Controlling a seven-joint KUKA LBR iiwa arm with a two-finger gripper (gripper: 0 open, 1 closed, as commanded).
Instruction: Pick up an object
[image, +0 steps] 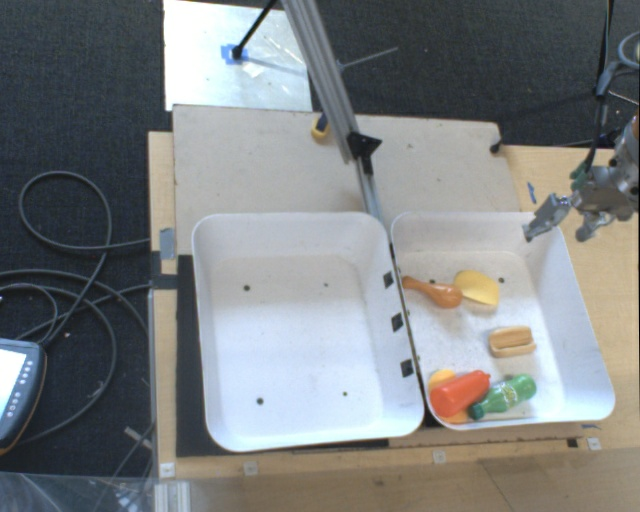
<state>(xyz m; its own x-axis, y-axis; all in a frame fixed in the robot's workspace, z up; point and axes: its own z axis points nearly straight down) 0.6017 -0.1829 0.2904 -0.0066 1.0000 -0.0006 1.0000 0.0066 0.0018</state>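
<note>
Here the tool (560, 220) hangs at the right side of the camera view, above the far right rim of the right bin (585, 330), with its two fingers spread apart and nothing between them; one finger (545, 215) points down and left over the bin's upper right corner, the other lies just to its right. The grey wrist behind it enters from the right edge. All the objects lie in the right bin, well apart from the tool. A brown drumstick-shaped piece (436, 291) lies near the bin's left wall, its thick end touching or nearly touching a yellow piece (479, 288) just to its right. Below them, toward the middle right, sits a small tan hot-dog bun (511, 341). At the near edge of the bin a red piece (462, 389) rests on or against an orange-yellow piece (441, 381), and a green bottle (504, 395) lies on its side just beside the red one, apparently touching it. The left bin (215, 330) stands alongside, sharing the middle divide. Both bins sit on the pale worktop (260, 160), and a slanted grey pole (330, 85) crosses above it from the top of the view.
</note>
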